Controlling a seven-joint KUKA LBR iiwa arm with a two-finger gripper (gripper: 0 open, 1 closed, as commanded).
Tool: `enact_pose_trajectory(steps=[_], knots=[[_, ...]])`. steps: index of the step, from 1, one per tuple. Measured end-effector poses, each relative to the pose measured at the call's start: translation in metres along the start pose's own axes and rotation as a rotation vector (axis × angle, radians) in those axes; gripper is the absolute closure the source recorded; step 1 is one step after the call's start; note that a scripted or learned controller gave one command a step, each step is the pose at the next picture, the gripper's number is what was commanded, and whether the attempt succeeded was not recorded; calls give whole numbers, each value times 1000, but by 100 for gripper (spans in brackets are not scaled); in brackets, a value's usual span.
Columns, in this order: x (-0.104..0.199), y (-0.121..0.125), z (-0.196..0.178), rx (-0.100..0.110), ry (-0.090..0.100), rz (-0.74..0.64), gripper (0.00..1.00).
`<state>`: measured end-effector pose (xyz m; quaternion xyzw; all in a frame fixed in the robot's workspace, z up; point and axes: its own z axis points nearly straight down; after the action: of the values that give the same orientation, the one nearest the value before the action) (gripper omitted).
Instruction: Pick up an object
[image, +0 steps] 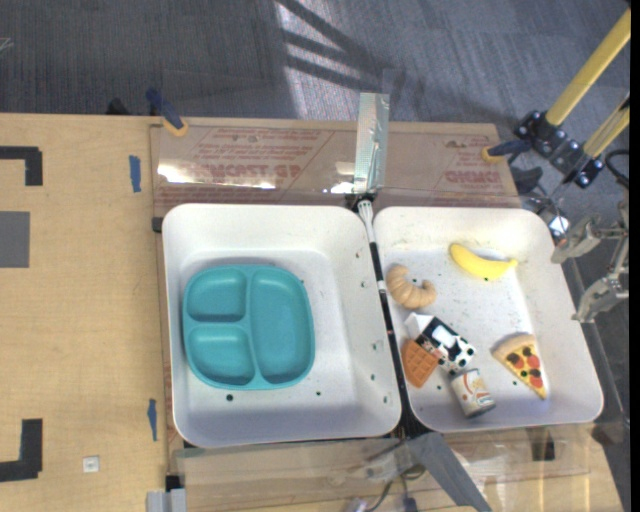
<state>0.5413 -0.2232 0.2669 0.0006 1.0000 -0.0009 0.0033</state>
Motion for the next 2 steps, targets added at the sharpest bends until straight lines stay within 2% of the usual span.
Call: enact_pose_trajectory(steps=[1,2], knots=[[-72,2,120,-2,6,270,0],[-36,9,179,0,-3,85,0]])
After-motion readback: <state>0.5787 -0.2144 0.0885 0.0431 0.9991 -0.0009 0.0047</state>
